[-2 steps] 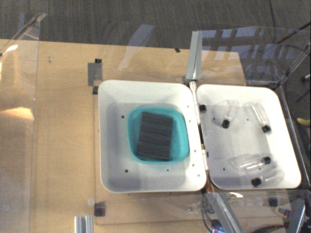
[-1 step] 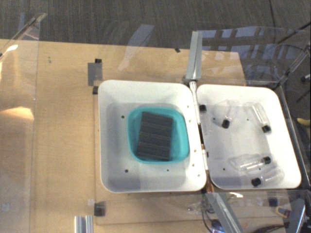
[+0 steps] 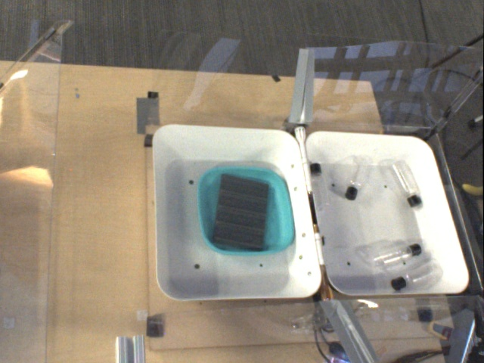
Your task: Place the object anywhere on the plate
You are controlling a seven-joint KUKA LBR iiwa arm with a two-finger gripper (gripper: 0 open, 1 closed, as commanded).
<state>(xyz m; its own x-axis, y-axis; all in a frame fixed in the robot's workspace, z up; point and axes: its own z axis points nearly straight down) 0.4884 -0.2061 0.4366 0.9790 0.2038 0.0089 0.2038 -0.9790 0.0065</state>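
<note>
Dark grey ridged block (image 3: 241, 212) is lying flat inside the teal plate (image 3: 283, 219), roughly centered and rotated a bit off the bin's axes. Four or five raised ribs are running across its top face. The block is covering most of the plate's floor, with teal rim showing all the way around it.

Plate is sitting in the left white bin (image 3: 174, 225), right of center, closer to the divider between the bins than to the left wall.

Right white bin (image 3: 378, 278) is holding several clear plastic tubes with black caps: one tube (image 3: 354, 180) upper left, another tube (image 3: 404, 181) upper right, and two more tubes (image 3: 393, 254) near the bottom. They are lying scattered at different angles, mostly apart from one another.

Both bins are resting side by side on the wooden table (image 3: 83, 225), edges touching at the middle seam.

Gripper state: cannot tell from this view, and nothing is showing it holding the block.
</note>
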